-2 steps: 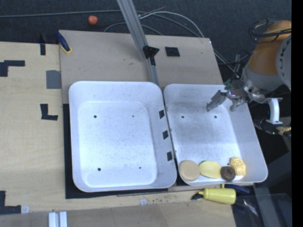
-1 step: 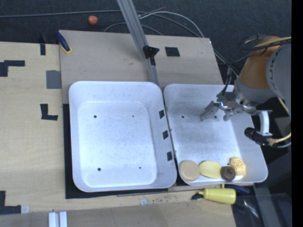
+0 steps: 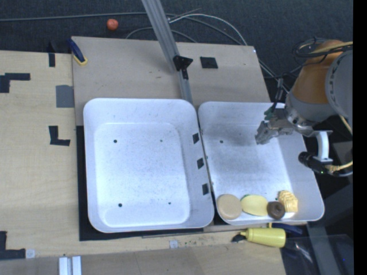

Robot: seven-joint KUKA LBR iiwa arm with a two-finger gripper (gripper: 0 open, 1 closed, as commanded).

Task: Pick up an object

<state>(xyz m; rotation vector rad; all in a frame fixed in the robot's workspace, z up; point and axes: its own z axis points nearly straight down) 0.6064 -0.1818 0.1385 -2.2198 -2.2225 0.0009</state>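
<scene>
Grey metal, your pincer [image 3: 267, 132] hangs over the right bin [image 3: 241, 153], well apart from the tan disc [image 3: 229, 207], yellow piece [image 3: 253, 205] and dark ring [image 3: 276, 210] bunched along its near wall. You cannot tell whether it is released or clenched. Come down squarely over one piece, clear of its neighbours.

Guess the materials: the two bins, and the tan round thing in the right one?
Bins: likely moulded plastic, white and matte, with rounded corners and dark speckling on the floors. Tan disc: smooth and matte, possibly wood or foam; too small to tell which.
</scene>
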